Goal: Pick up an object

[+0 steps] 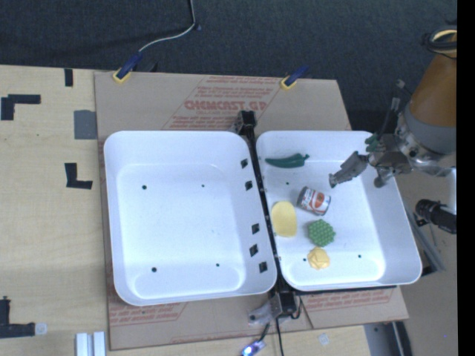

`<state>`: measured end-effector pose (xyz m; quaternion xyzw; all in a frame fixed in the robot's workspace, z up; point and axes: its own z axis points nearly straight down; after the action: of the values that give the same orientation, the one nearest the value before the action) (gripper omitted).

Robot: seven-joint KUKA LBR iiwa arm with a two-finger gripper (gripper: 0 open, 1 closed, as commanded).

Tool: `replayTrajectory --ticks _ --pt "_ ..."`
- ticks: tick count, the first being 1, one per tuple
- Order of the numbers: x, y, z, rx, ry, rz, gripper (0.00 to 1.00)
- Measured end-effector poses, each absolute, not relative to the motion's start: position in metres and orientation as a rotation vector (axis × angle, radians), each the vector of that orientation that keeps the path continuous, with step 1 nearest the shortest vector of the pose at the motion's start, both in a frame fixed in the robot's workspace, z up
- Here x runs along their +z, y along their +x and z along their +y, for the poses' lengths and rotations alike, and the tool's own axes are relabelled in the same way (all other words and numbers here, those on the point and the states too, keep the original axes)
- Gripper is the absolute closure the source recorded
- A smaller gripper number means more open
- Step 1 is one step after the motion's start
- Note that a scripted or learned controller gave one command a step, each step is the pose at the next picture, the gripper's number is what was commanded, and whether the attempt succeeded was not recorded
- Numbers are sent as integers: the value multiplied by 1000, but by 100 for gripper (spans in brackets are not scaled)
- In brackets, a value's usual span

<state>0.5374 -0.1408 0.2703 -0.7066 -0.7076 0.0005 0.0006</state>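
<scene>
The pincer (364, 170) hung over the right bin (393, 262), near that bin's far right corner, reaching in from the right on the grey arm (434, 110). Two dark fingers showed, spread apart, with nothing between them, so it was open and carried no object.

Nearest to it lay the small can (314, 200), on its side, just below and to the left of the lower finger. In my judgement this was the natural thing to go for, since it was the closest and stood clear of its neighbours. To do the step well, the pincer would need to come down over the can's round body and close across its narrow width, not along its length, because a can lying down is likely to roll away from a glancing touch.

A little further off, up and to the left, was the green pepper-like piece (287, 160), thin and low, probably harder to grip. Beyond the can lay the green knobbly ball (321, 233), then the pale yellow oval (283, 219) close to the divider, and furthest down the small yellow lump (318, 258). These three lay near one another, so a descent among them risked nudging a neighbour.

Furthest of all sat the left bin (126, 199) on the cardboard-covered surface (208, 102).
</scene>
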Motion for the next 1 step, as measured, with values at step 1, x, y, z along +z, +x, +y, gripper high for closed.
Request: replayTrajectory --ticks 1 --pt "165 548 -116 8 -2213 -2218 0"
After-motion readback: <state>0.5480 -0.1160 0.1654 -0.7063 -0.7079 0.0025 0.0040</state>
